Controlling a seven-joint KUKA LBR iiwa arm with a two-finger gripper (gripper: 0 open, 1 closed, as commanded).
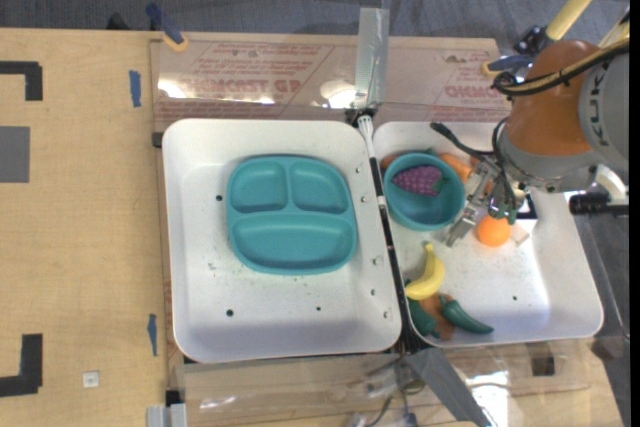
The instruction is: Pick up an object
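Fruit crowds the right bin (pixel 560 305) — we see the tool (pixel 478 215) low between the orange (pixel 492 232) and the blue bowl (pixel 425 200), holding nothing; its opening we cannot tell. Closing here may nudge the orange away — or clip the bowl's rim.

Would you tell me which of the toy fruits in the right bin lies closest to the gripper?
The orange, right beside the gripper. The banana lies further toward the bin's front, and the purple grapes sit in the teal bowl.

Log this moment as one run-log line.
gripper: low in right bin, beside orange | grasp: none visible | bowl: holds grapes | banana: free | left bin: teal divided plate
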